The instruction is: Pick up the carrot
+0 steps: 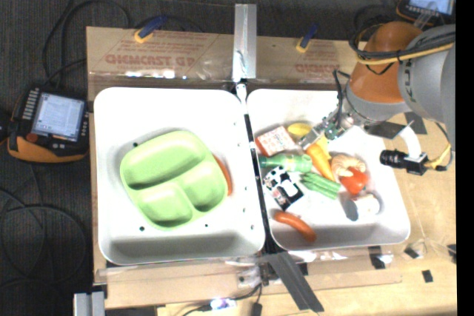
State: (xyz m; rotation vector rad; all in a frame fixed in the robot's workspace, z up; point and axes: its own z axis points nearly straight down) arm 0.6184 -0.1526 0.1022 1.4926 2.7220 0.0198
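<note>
The carrot (319,158) is a short orange piece lying at a slant in the middle of the right bin (392,229), between a yellow item (298,131) and a red tomato-like toy (354,177). My gripper (328,131) hangs low over the back of this bin, its tip just above and behind the carrot's upper end. The grey arm with its orange band (381,70) comes in from the right. Nothing can be made out held in the gripper.
Around the carrot lie a green bean-like piece (315,183), a black-and-white block (281,185), a red-and-white packet (272,140), a red-orange sausage shape (295,224) and a grey item (363,206). The left bin (111,248) holds a green divided tray (172,177) with an orange piece (226,175) beside it.
</note>
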